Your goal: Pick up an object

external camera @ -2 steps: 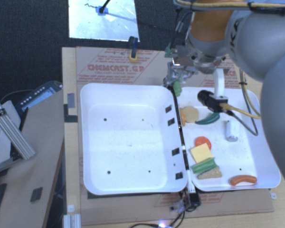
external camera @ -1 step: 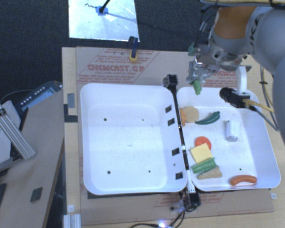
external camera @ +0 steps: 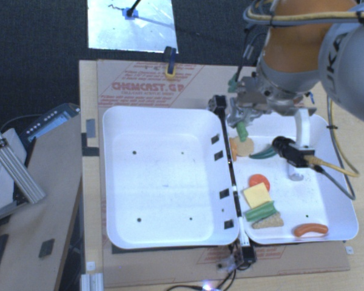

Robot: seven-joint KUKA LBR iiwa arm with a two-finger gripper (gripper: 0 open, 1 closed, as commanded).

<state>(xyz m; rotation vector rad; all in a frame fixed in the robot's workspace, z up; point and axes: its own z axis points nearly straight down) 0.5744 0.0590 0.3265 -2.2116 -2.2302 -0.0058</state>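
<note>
Yellow square block (external camera: 256, 195), flat, smooth.

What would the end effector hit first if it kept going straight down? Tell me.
Probably the tan food piece by the right bin's left wall, below the end effector; depth is unclear.

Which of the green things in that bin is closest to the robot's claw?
The small green piece right beneath the gripper, at the right bin's far-left corner. The curved green pod and the green bean by the yellow block lie farther off.

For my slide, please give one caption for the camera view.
KUKA arm's gripper hovers over toy foods in the right bin.
</note>
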